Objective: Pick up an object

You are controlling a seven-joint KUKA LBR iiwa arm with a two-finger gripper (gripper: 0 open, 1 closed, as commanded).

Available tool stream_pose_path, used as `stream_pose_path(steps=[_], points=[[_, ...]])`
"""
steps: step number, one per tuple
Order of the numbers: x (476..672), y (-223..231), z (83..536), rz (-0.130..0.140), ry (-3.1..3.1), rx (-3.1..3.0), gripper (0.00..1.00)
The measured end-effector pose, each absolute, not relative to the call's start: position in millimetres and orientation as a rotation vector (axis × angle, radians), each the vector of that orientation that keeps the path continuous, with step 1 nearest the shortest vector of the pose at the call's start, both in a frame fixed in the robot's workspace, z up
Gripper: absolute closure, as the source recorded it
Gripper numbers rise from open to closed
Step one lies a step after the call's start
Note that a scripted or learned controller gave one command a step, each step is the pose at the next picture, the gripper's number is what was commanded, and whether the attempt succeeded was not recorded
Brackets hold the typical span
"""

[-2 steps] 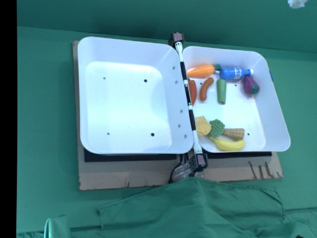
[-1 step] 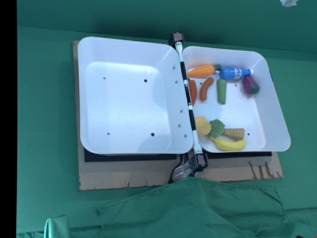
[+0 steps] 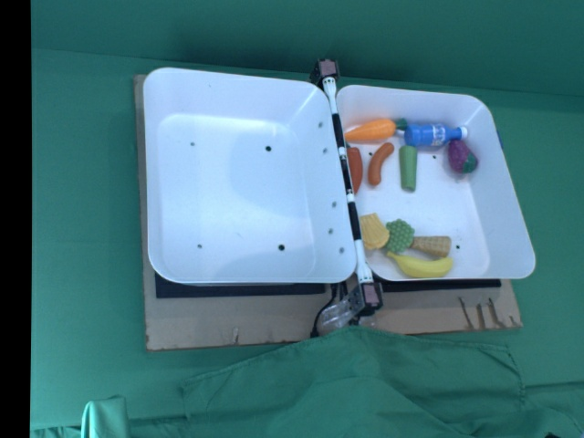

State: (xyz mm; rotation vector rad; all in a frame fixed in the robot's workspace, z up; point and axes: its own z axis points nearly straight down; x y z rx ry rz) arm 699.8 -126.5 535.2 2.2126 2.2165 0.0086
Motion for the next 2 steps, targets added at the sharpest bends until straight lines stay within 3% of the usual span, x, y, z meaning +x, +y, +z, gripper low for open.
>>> stream_pose_path(steps=[1,2], points=[[698.6,-186,518,-0.001,2.208,2.227,1.00],[690.7,-188,473,-0.004,2.214,2.227,1.00]])
